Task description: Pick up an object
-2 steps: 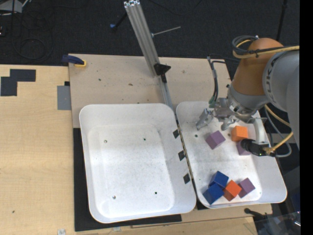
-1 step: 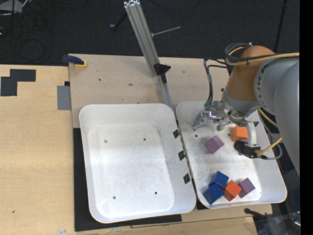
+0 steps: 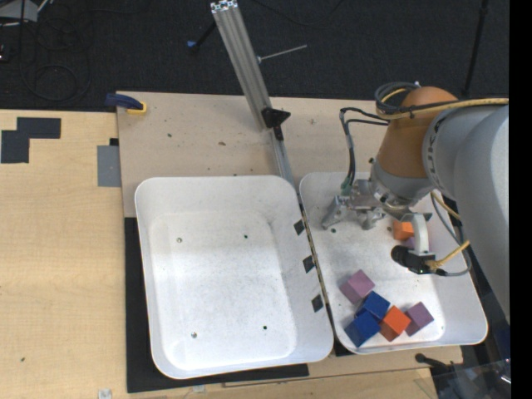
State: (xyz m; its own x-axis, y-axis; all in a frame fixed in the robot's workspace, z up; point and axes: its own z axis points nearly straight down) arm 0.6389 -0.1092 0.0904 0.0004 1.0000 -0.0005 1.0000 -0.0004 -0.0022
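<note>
My gripper [image 3: 352, 216] hangs over the far part of the right bin [image 3: 465, 327], close to its left wall. Its fingers stand apart and open, with nothing between them. A small orange block [image 3: 403, 230] lies just to the right of the gripper, partly hidden by the wrist. Toward the bin's near end sits a cluster of cubes: a light purple one [image 3: 358, 286], two blue ones [image 3: 376, 305] [image 3: 362, 328], an orange one [image 3: 394, 322] and a darker purple one [image 3: 420, 316]. The gripper is well clear of this cluster.
The left bin [image 3: 145, 198] sits beside the right one, and black clips [image 3: 308, 263] line the shared wall. A slanted aluminium rail [image 3: 246, 65] rises behind the bins. A black cable [image 3: 420, 262] loops off the wrist over the right bin.
</note>
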